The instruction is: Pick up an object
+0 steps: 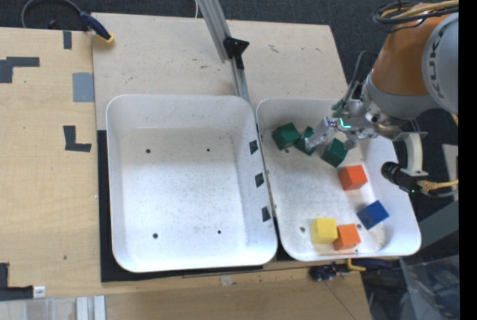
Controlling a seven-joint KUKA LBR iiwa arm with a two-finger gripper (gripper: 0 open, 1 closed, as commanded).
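— Two white bins are seen side by side on the counter [186,57]. What is held in each?

— In the left bin [119,162] only small dark specks and a few dots on the floor are seen. In the right bin [406,240] several blocks are scattered. A green block [285,136] is lying near the upper left of that bin, and a second green block [335,153] is lying a little to its right. An orange block [352,177] is found just below the second green one. Further down, a blue block [373,213] is resting near the right wall, and a yellow block [323,230] is set touching another orange block [346,236] by the lower wall.

— Where is the claw placed?

— The claw [319,139] is lowered into the upper part of the right bin, between the two green blocks, with the grey arm and its orange band [406,50] reaching in from the right.

— Is anything gripped by it?

— That cannot be told. The fingers are too small and blurred, and it cannot be judged whether either green block is touched or merely close by.

— What else is seen on the counter?

— A grey metal rail [209,1] is laid slantwise from the top edge down to the gap between the bins. Grey tape marks [82,86] are stuck on the wood at the left.
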